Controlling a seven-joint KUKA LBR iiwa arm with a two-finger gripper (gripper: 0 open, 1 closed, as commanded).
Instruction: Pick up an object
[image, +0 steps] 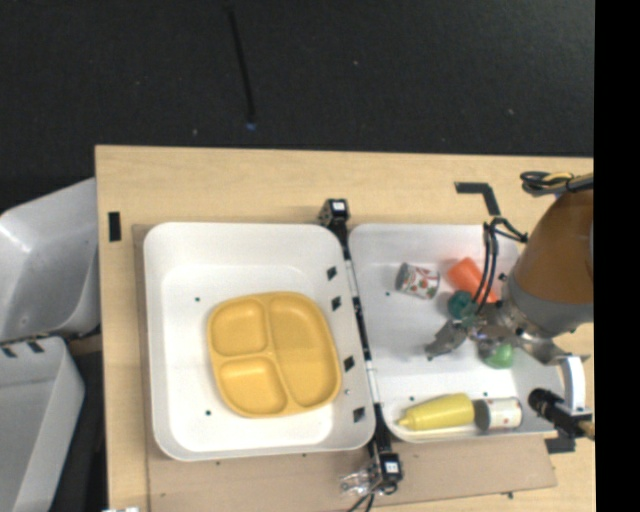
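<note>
My gripper (452, 337) hangs low over the middle of the right bin (390, 340), at the end of the arm with its orange band (560, 255). Just above its tip lies a small teal object (460, 305), and a green object (497, 352) sits right beside it, partly hidden by the wrist. Farther back are an orange object (463, 272) and a small silver can with a red label (418, 280). A yellow bottle with a white cap (445, 412) lies on its side along the bin's front wall.
The left bin (175, 330) holds a yellow divided plate (272, 353). Black clips run along the wall between the two bins. Black cables trail over the bench at the back right.
</note>
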